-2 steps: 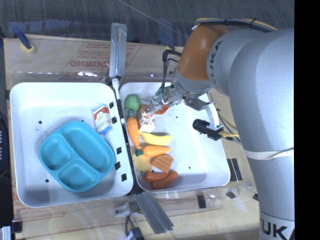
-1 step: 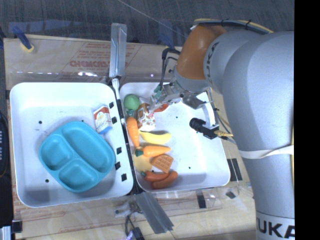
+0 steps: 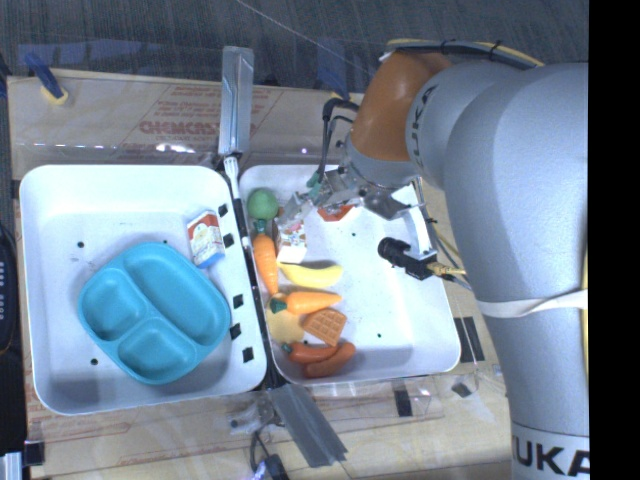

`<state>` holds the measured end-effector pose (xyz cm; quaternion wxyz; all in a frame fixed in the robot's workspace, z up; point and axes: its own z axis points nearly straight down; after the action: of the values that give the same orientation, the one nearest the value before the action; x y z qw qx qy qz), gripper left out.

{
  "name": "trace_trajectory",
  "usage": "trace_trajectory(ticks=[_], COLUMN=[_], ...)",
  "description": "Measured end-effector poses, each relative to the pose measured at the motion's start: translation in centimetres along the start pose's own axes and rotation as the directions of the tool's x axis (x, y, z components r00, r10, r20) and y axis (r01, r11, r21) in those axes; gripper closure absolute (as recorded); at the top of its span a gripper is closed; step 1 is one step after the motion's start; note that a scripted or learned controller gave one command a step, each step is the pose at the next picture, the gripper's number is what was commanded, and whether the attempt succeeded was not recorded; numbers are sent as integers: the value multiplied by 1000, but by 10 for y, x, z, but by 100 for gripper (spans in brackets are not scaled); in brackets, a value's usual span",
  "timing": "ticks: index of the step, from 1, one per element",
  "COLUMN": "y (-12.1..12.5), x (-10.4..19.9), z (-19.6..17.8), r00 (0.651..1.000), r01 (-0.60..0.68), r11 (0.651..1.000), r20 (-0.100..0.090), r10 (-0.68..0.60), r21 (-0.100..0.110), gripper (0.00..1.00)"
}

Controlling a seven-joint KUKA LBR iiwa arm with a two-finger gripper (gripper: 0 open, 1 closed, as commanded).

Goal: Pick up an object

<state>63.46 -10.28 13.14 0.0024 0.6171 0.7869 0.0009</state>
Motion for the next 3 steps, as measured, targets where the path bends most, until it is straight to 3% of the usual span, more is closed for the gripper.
trace_trajectory(ticks=[1,2,3], y=[-8,-86,-45], x=[17,8,1], z=[-64,29,-12], r00=[1000,1000,990], r01=[29,-20,144], r11=[1000,1000,990], r20=[-1,-5,-3], r10=[-29,20,-144], r21=[-1,15,4], gripper=[0,0,0])
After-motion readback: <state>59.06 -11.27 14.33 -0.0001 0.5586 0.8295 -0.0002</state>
